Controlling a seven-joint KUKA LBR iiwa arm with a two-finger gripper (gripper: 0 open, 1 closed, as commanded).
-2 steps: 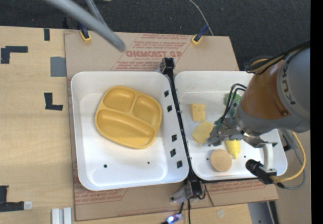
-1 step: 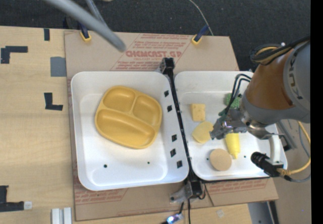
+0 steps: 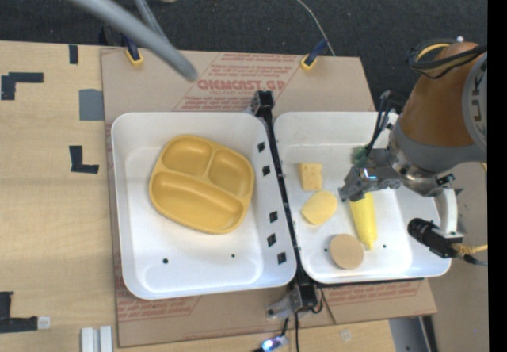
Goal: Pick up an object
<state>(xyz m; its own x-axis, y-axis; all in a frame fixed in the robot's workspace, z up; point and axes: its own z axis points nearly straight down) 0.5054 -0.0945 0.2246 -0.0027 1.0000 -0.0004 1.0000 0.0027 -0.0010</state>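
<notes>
Cardboard (image 3: 261, 81) covers the tabletop (image 3: 47, 184) beneath two shallow white bins set side by side. Nearest the front edge of the right bin (image 3: 396, 267) lies a round tan disc (image 3: 346, 251), close to the front rim. Just behind it and a little right, a yellow cylinder (image 3: 364, 220) lies lengthwise, its near end beside the disc. Left of the cylinder rests a pale yellow oval piece (image 3: 319, 208), and beyond that, toward the divider between the bins, a small yellow block (image 3: 311, 177).

The gripper (image 3: 360, 184) hangs over the far end of the yellow cylinder, right above it; from this angle I cannot tell how the jaws stand, or whether they touch the cylinder at all. The arm (image 3: 444, 120), orange-banded, comes in over the right rim of that bin.

In the left bin (image 3: 135, 263), a yellow divided plate (image 3: 202, 182) sits in the middle, turned slightly askew, with three compartments.

Farther back, two yellow clamps (image 3: 313, 57) pin the cardboard at its far edge, and a grey pole (image 3: 95, 1) slants across the far left corner.
</notes>
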